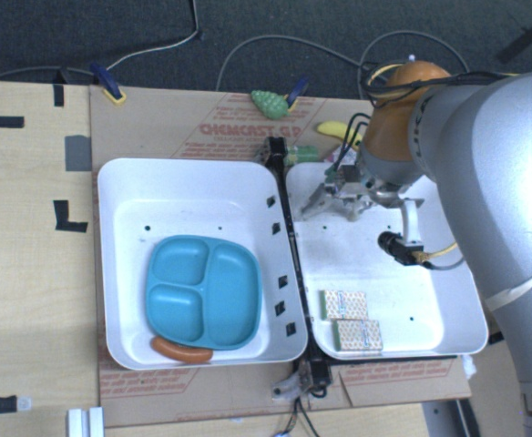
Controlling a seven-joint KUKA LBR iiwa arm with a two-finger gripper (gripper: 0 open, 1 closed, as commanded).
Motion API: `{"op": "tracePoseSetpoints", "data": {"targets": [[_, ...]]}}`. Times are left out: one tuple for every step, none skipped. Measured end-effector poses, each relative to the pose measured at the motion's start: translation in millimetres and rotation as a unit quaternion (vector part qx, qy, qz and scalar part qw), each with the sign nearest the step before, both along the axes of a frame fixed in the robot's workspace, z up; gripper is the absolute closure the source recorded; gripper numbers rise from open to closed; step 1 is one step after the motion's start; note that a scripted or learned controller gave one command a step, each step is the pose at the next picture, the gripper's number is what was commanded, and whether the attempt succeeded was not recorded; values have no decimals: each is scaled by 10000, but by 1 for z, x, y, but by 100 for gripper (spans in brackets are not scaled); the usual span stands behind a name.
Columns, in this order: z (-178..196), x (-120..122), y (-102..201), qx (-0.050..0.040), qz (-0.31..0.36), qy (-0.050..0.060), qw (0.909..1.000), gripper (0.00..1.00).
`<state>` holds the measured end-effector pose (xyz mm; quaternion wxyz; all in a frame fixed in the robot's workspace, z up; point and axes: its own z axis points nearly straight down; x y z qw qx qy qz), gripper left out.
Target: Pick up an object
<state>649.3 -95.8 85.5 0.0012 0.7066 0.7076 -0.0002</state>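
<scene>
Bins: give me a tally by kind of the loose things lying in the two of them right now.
Blue divided plate, left bin: 1
Orange sausage-shaped piece, left bin, at the plate's near edge: 1
Small patterned rectangular pads, right bin: 2
Total: 4

we look down from one fixed camera above the bench, tilted at a slant — both white bins fit in frame, the left bin (120, 208) and the right bin (448, 321) side by side. the arm (485, 171) looms large from our right, nearer the lens than the bins — dark floor runs along the top.
</scene>
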Motion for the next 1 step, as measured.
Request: {"op": "tracePoseSetpoints", "data": {"targets": [[0,19,1,6,2,-1,10000,0]]}}
